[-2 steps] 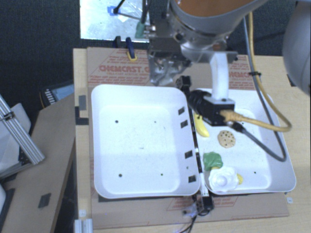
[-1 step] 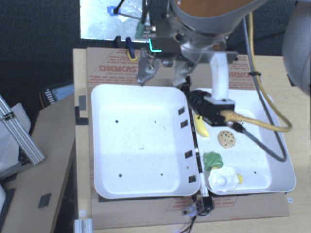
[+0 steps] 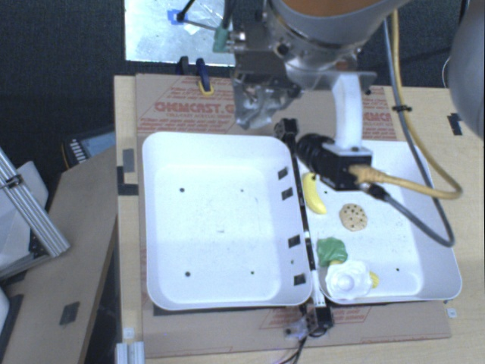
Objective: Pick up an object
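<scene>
Camera view: banana (image 3: pixel 313 196), cookie (image 3: pixel 353 217), green leaf (image 3: pixel 331 249) share right bin (image 3: pixel 424 275).

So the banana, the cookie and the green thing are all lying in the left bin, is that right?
Not quite. The camera view shows the banana, the cookie and the green thing lying in the right bin, not the left bin.

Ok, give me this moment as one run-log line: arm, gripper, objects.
arm: over bins' far edge | gripper: nothing seen held | right bin: banana, cookie, green piece, white item
</scene>
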`<state>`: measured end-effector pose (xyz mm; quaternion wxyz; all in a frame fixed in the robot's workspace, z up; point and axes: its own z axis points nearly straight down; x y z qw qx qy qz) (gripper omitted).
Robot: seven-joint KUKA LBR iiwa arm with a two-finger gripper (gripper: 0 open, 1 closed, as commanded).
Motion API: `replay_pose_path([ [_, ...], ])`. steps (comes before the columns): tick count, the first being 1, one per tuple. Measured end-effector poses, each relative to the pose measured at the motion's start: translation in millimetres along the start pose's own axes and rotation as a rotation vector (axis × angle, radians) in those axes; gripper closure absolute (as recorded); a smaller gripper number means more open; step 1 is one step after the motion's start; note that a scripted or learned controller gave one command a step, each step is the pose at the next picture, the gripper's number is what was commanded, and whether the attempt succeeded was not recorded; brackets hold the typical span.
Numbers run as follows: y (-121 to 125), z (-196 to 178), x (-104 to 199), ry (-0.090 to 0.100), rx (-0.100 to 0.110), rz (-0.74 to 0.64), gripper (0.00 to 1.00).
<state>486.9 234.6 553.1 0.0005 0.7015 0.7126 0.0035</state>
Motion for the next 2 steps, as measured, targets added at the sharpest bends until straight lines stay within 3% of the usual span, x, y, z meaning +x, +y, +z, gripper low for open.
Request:
replay_pose_path([
  [1, 0, -11, 0, 0.001, -0.002, -0.004, 1.0],
  [2, -1, 64, -4, -0.008, 0.012, 0.011, 1.0],
])
